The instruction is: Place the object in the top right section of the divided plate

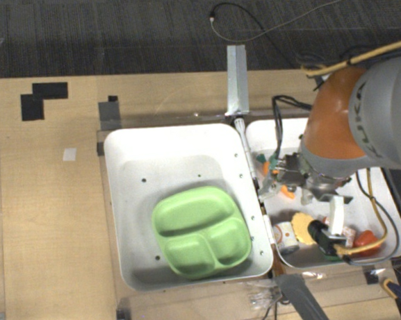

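— Over the right bin point(285, 131), arm position?
— Confirmed: gripper point(306, 190) low under the wrist, above the bin's middle, near the wall between the bins.
— Gripper state?
— Cannot tell; hidden beneath the wrist from this angle. No grasp to be recorded.
— Location of object?
— Not established which item is meant. Lying in the right bin: yellow disc point(301, 229), red item point(364, 237), white item point(285, 234), orange-and-green bits point(269, 164). All close around the gripper.
— Plate?
— Green plate point(199, 229) in the left bin point(134, 196), turned slightly, with one long section and two small ones. Well apart from the gripper.
— Progress?
— Judged early: pick stage. Placement not yet done. Remaining: secure one item, lift clear of the wall, carry across to the left bin, release in the top right section. Check first which section counts as top right, given the plate's turn.
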Motion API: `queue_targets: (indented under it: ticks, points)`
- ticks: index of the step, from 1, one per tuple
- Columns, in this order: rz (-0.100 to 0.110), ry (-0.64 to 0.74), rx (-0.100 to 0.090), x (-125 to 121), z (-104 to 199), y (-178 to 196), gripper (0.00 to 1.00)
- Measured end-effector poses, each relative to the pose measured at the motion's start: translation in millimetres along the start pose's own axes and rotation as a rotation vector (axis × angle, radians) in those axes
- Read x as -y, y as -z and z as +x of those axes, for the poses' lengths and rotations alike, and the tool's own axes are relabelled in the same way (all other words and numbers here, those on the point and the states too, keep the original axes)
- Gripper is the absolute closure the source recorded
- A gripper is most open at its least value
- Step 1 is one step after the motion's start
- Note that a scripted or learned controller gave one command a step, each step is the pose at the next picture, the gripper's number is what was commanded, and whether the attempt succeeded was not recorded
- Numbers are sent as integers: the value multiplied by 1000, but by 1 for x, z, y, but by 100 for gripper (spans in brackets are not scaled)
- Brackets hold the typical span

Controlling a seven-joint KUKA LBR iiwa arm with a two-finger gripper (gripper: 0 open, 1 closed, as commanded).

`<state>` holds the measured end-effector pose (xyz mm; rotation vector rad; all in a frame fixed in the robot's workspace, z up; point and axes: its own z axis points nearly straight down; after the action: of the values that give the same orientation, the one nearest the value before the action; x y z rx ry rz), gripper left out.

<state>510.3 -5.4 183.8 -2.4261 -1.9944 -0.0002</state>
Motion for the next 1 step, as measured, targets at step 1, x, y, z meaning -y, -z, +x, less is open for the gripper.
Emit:
queue_targets:
  ticks: [1]
  points:
    - [1, -363, 0, 28, 39, -1, 0]
